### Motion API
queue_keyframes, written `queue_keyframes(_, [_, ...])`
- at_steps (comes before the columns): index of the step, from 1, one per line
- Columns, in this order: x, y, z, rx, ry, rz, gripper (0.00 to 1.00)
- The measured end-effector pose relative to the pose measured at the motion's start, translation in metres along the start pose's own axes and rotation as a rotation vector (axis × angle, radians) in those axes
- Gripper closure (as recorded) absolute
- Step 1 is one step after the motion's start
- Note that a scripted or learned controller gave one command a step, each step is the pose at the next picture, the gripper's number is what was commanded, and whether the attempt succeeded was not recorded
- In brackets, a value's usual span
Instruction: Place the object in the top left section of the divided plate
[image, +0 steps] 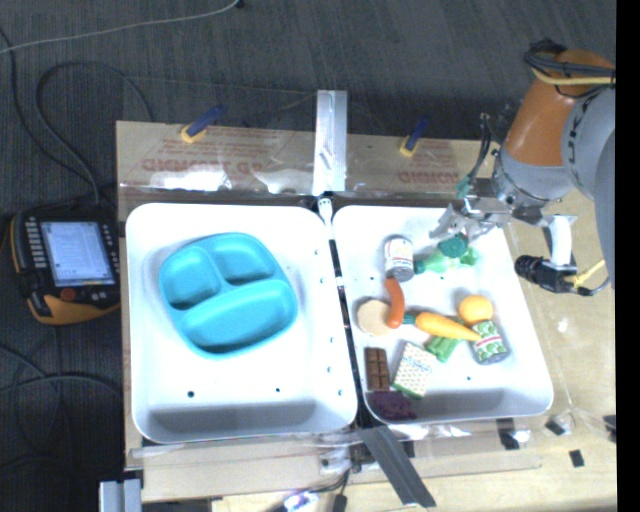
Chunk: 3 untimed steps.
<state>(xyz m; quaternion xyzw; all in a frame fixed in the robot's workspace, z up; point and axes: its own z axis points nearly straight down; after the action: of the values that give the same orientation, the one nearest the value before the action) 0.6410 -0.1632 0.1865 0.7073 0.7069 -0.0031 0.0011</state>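
Blue divided plate (230, 292): in the left bin (150, 395), three sections, none occupied; top left section (187, 276) toward the far left of the plate.
Green object (456, 248): at the far side of the right bin (530, 380), directly under the end effector, touching or nearly touching its tips; most likely the task's object, judged from position alone.
End effector (468, 222): at the far right corner of the right bin, fingers pointing down onto the green object; opening width not discernible, grasp not confirmed.
Step in hand: apparently the pick; best done with a centred close on the green piece, a straight lift clear of the bin wall, then a carry across the central divider (335, 300) to the plate.
Neighbours: small jar (399, 257) just beside the green object; sausage (394, 301), carrot (445, 325), orange fruit (475, 307), can (489, 343), chocolate bar (376, 368) nearer the front; risk of nudging the jar.
Surface: wooden counter (250, 150) with taped plastic sheeting at the back.
Room: dark carpet (80, 100), cables, teach pendant (65, 262) at left.
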Motion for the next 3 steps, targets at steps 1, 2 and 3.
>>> queue_keyframes(1, [-0.003, -0.009, 0.056, -0.003, 0.01, 0.225, 1.0])
queue_keyframes(2, [0.071, -0.008, 0.092, -0.018, 0.007, 0.429, 1.0])
queue_keyframes(3, [0.067, 0.008, 0.093, -0.013, 0.009, 0.743, 1.0])
